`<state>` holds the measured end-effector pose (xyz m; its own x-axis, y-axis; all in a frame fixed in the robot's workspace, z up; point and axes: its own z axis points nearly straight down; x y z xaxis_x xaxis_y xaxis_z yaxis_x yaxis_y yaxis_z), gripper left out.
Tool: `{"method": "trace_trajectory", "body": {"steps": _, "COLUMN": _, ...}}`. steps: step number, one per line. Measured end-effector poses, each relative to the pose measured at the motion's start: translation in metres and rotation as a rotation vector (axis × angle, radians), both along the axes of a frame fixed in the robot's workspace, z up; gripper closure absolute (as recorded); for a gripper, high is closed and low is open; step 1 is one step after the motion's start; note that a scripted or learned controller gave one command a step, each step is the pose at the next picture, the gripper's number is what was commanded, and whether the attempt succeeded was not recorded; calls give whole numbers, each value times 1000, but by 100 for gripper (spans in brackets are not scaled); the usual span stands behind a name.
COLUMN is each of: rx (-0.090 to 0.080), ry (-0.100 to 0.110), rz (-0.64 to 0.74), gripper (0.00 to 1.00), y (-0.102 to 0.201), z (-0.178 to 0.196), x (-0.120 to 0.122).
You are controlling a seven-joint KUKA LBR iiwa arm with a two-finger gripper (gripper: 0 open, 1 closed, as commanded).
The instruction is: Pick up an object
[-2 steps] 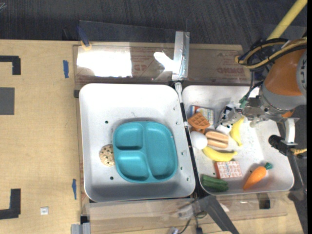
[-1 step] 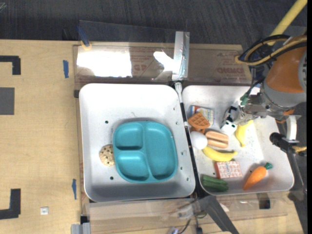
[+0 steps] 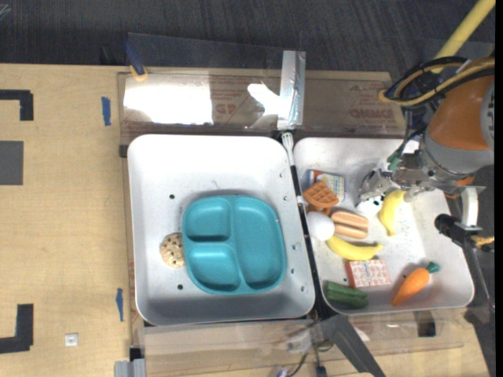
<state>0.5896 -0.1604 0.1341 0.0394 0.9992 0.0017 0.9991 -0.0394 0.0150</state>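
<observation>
Near the top of the right bin (image 3: 464, 289) the gripper (image 3: 391, 181) hangs, its grip unreadable, just above a small banana (image 3: 391, 211) that looks light, stiff and smooth-skinned, likely best pinched across its narrow middle.

A teal divided tray (image 3: 233, 243) lies in the left white bin (image 3: 157, 163), with a cookie (image 3: 172, 250) touching the tray's edge at nine o'clock. Brown cardboard (image 3: 55, 210) covers the bench.
</observation>
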Motion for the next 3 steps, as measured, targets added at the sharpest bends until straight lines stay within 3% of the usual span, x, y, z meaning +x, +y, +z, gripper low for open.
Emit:
{"method": "trace_trajectory", "body": {"steps": 1, "rx": -9, "ry": -8, "rz": 111, "gripper": 0, "y": -20, "z": -39, "x": 26}}
{"method": "trace_trajectory", "body": {"steps": 2, "rx": -14, "ry": 18, "rz": 288, "gripper": 0, "y": 10, "z": -39, "x": 48}}
{"method": "trace_trajectory", "body": {"steps": 3, "rx": -4, "ry": 10, "rz": 134, "gripper": 0, "y": -32, "z": -45, "x": -7}}
